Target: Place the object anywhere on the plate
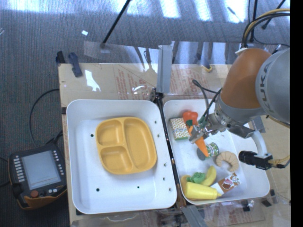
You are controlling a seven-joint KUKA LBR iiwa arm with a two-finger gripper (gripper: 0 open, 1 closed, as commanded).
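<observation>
The yellow three-compartment plate point(126, 144) lies in the left bin point(80, 174) with nothing on it. My gripper point(197, 133) is low over the right bin point(259, 181), directly above an orange toy carrot point(203, 147) that lies slanted in the bin's middle. The gripper's body covers the carrot's upper part. An orange-red piece with a green stub point(190, 117) shows just beyond the gripper; whether it belongs to the carrot is unclear.
Around the carrot in the right bin lie a checked green-and-white block point(179, 128), a small can point(213, 149), a croissant point(227, 160), a banana point(210, 175), a green item point(197, 178), a yellow bottle point(200, 191) and a small carton point(229, 182). The bins' shared wall point(166, 141) runs between plate and carrot.
</observation>
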